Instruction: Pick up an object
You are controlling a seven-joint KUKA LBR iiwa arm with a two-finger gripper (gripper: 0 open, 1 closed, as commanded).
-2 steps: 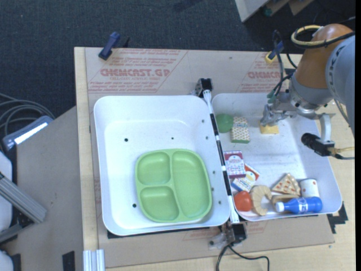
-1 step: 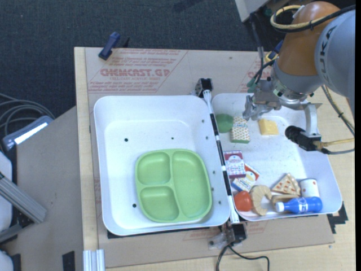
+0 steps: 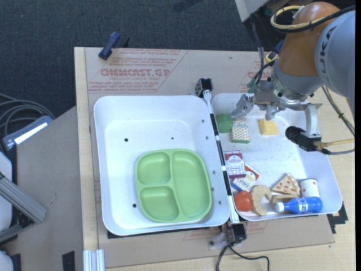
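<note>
My gripper (image 3: 256, 110) hangs over the far end of the right bin (image 3: 327, 171), open, with bare white bin floor showing between its fingers. Just below the left finger (image 3: 242, 108) lies a small patterned box (image 3: 240, 131), with a green item (image 3: 224, 122) to its left against the bin wall. A yellow block (image 3: 269, 127) sits just below the right finger (image 3: 271, 111). None of these is between the fingers.
Nearer in the right bin lie a red-and-white carton (image 3: 234, 164), a tomato (image 3: 242, 201), a round cracker (image 3: 260, 199), a pizza slice (image 3: 286, 184), a white can (image 3: 308, 187) and a blue bottle (image 3: 299, 206). The left bin (image 3: 113, 123) holds a green divided plate (image 3: 172, 185).
</note>
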